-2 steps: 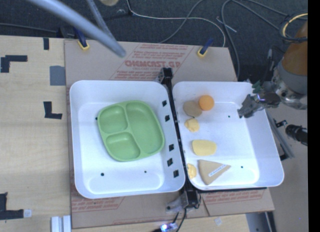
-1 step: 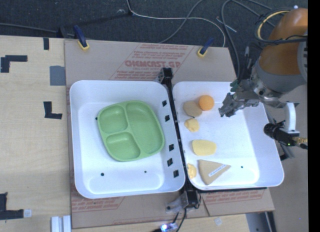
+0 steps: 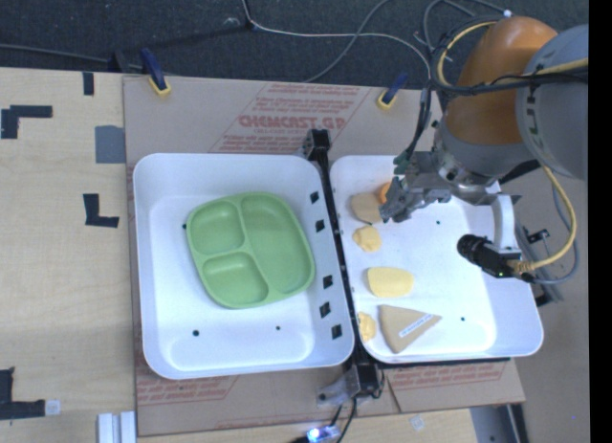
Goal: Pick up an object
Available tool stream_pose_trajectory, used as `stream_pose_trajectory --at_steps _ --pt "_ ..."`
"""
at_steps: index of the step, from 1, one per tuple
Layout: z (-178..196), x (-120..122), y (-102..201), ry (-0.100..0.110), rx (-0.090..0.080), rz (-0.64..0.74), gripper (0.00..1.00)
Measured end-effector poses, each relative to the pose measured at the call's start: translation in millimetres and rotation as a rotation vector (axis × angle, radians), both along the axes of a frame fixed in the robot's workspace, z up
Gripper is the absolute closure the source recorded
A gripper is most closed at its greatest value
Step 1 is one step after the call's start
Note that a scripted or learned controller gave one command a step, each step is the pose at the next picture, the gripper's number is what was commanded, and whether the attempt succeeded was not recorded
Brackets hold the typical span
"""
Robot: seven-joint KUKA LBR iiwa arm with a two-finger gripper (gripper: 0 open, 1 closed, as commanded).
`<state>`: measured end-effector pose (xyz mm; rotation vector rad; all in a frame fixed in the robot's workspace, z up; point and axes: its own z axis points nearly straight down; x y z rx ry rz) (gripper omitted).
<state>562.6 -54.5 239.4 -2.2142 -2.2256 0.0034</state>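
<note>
In the right bin lie several food-like pieces. A tan round piece sits at the far left, with a small yellow piece just below it. A pale yellow oval lies mid-left, and a tan wedge rests near the front. A small yellow bit sits by the left wall. My gripper hangs low right beside the tan round piece, with something orange showing at its edge. Its fingertips are too dark to read.
The left bin holds a green divided plate. A black divider with clips runs between the bins. Cables loop behind the arm, and a black fitting juts over the right bin's right part.
</note>
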Motion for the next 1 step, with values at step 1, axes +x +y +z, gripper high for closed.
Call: stream_pose_trajectory --at_steps 1 --pt "-8.6 20.0 43.7 -0.002 -0.001 0.000 1.00"
